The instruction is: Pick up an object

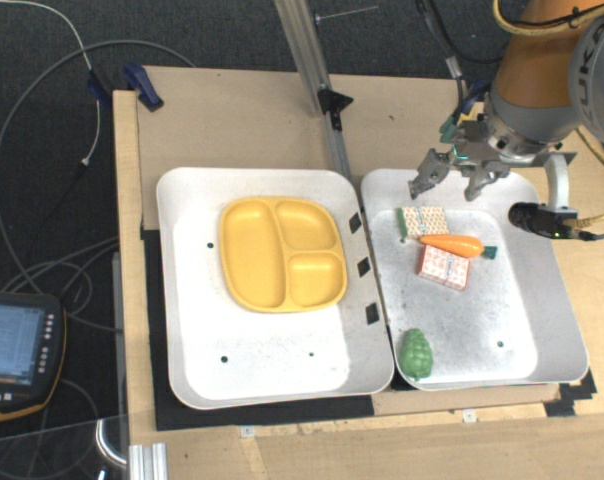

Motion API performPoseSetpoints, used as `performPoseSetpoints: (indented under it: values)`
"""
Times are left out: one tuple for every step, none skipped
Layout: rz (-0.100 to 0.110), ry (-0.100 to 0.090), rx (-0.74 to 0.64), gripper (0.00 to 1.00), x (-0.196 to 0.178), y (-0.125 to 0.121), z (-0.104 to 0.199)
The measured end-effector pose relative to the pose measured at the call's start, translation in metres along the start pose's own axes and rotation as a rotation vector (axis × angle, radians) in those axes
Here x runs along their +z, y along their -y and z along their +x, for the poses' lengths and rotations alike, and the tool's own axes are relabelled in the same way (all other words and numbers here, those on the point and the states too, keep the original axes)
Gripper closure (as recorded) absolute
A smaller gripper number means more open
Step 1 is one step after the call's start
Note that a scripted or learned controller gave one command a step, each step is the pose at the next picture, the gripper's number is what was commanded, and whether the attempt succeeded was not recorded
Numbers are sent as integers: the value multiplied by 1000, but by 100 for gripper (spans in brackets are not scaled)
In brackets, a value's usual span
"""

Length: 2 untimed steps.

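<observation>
My gripper [452, 182] hovers over the back of the right bin [542, 338], its fingers spread open with nothing between them. Just in front of it lie a small patterned box [424, 220], an orange carrot [451, 245] and a red-and-white checked block [443, 267], all touching or nearly so. A green bumpy object [416, 353] rests near the front left corner of the same bin.
The left bin [197, 348] holds a yellow divided plate [282, 253]. A metal post [302, 38] rises behind the bins. Black clips [363, 266] sit along the seam between the bins. The right half of the right bin is bare.
</observation>
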<state>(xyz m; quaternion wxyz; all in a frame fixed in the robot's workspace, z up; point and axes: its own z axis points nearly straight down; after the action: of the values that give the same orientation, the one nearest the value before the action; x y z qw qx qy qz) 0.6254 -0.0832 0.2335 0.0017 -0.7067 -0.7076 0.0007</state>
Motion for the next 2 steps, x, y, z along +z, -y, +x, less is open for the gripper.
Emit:
performPoseSetpoints:
  values:
    - [-1,0,0,0,0,0,0]
    - [5,0,1,0,58,9,1]
